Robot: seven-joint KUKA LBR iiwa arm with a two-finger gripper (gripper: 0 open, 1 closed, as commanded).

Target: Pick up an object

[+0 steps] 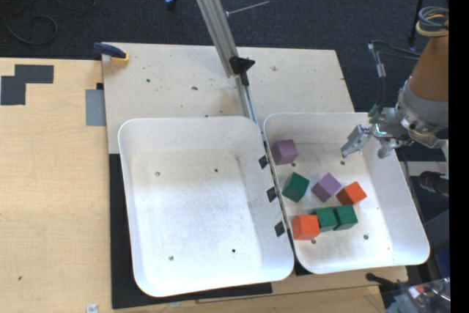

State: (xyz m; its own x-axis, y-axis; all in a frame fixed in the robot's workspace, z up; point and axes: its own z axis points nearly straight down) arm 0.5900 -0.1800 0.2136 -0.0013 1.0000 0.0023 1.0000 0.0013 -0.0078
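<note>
The right bin [410,249] holds several small cubes. Two purple cubes [285,151] [327,186], green cubes [296,187] [336,218] and orange cubes [352,193] [305,226] lie in its left and middle part. My gripper [368,144] hangs over the bin's upper right area, above and to the right of the cubes. Its two fingers stand apart, open, with nothing between them. The nearest cube is the orange one, below the fingers.
The left bin [128,157] lies beside the right one. A slanted metal post [213,15] rises behind the bins from the bench. A blue and yellow clamp [111,51] sits at the bench's back left corner. Cables lie on the dark floor.
</note>
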